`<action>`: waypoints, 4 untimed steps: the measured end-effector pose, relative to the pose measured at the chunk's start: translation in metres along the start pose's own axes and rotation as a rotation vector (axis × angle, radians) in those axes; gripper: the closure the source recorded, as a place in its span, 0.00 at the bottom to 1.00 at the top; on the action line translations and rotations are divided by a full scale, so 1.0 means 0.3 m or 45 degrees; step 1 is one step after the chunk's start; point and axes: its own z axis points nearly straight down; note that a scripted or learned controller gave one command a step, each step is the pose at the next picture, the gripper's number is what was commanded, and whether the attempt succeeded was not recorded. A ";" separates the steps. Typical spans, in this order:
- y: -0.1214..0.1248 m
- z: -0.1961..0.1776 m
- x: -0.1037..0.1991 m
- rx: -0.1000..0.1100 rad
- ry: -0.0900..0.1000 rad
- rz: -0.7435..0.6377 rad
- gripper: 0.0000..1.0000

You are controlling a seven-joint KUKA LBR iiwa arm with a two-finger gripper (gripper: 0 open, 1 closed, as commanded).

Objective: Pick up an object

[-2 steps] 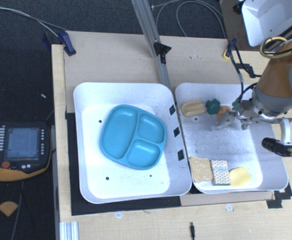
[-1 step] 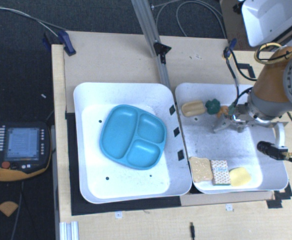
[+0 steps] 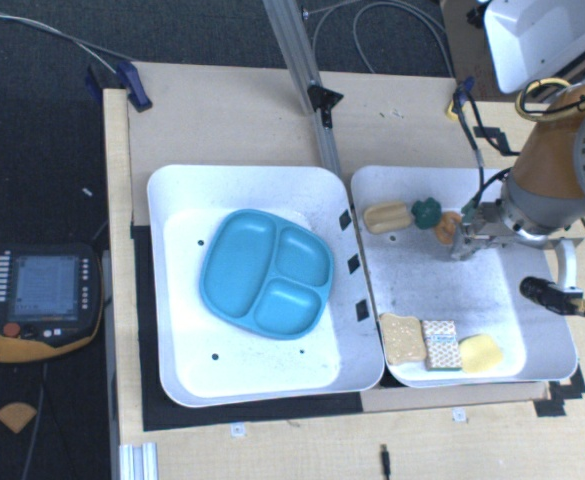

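Observation:
My gripper (image 3: 463,244) hangs low over the upper middle of the right bin (image 3: 472,286), with the arm coming in from the right. Just to its upper left lies a small orange object (image 3: 446,226), partly covered by the gripper. A dark green object (image 3: 427,210) sits beside the orange one, and a tan oblong piece (image 3: 387,217) lies further left along the bin's back wall. Along the front wall sit a tan cracker-like square (image 3: 403,339), a patterned square (image 3: 440,345) and a yellow lump (image 3: 480,353).
The left bin (image 3: 187,358) holds a blue divided plate (image 3: 267,273). A grey metal pole (image 3: 307,78) slants down to the seam between the bins. The right bin's middle floor is bare.

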 end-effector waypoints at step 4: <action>0.004 -0.488 0.129 0.010 0.007 -0.006 1.00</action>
